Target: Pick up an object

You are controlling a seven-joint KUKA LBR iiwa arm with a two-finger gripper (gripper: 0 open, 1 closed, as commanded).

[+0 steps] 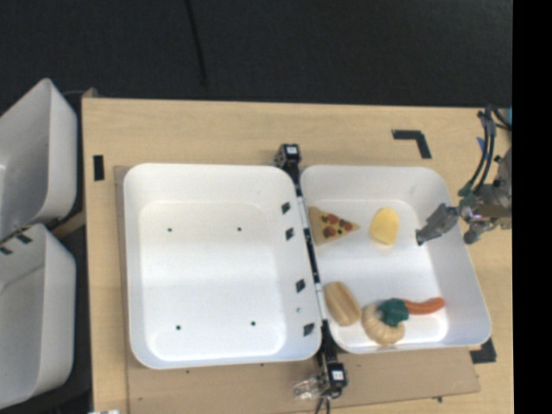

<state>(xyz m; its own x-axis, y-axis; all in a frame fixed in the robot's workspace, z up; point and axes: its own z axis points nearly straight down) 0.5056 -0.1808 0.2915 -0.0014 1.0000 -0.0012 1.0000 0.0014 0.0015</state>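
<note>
Left side of the wooden bench [207, 128]: a shallow white plastic bin [207, 261] with rounded corners, its floor marked by a few small dark dots. It sits edge to edge with a second shallow white bin [448, 270] on the right; a row of small black clips [297, 248] runs along the shared seam.

Contents of the right bin, from its left wall outward:
- flat triangular toy pizza slice, tan crust with red topping [331, 224], lying close to the seam in the upper half;
- tan oblong toy bread roll [341, 304], lower down, just beside the seam;
- pale beige croissant-shaped toy [380, 326] near the front wall, with a dark green leafy piece [394, 311] lying on it;
- rounded yellow toy, lemon-like [385, 226], upper middle, well apart from the pizza slice;
- orange carrot-shaped toy [424, 305] extending right from the green piece, touching it.

Right edge: the grey two-finger gripper [453, 222] reaches in over the right bin's right wall. One dark finger [437, 222] points toward the yellow toy, apart from it. Nothing is seen between the fingers; whether they are spread or closed cannot be told at this angle.
</note>
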